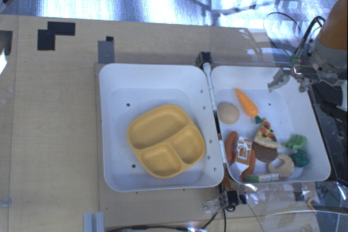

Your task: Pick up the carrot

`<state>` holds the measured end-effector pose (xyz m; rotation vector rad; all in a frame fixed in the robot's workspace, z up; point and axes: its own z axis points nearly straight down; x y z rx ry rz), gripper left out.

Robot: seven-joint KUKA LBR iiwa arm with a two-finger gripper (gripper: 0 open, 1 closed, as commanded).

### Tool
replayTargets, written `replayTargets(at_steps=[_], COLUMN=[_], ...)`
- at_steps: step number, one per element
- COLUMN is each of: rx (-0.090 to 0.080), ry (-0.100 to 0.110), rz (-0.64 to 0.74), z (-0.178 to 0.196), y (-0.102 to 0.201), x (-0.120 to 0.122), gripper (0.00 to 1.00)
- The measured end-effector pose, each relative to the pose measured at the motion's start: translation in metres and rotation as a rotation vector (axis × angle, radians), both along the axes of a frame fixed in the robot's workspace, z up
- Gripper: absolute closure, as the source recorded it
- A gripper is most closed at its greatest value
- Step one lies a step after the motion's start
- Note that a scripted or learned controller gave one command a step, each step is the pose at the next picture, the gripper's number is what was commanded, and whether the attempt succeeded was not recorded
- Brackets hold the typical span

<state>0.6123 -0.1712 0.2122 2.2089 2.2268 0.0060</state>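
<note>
Orange and tapered, the plastic toy carrot [247,102] lies in the right-hand white bin [315,133], long axis slanting from upper left to its green lower-right tip, down-left of the metal two-finger gripper [283,80], whose jaw state I cannot tell.

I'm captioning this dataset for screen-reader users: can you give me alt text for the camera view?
An orange toy carrot lies in the right white bin among other toy foods, with the robot gripper poised over the bin's upper right corner, apart from it. The left white bin holds a yellow divided plate.
</note>
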Motion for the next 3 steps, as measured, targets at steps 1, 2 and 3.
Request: replayTargets(at_steps=[1,2,3], rx=[0.002,-0.001,0.001], ry=[0.006,-0.005,-0.014], rz=[0.158,0.071,0.074], z=[-0.099,-0.124,-0.111], y=[0.047,0.075,0.076], x=[0.008,0.004,0.008], gripper=[0.00,0.00,1.00])
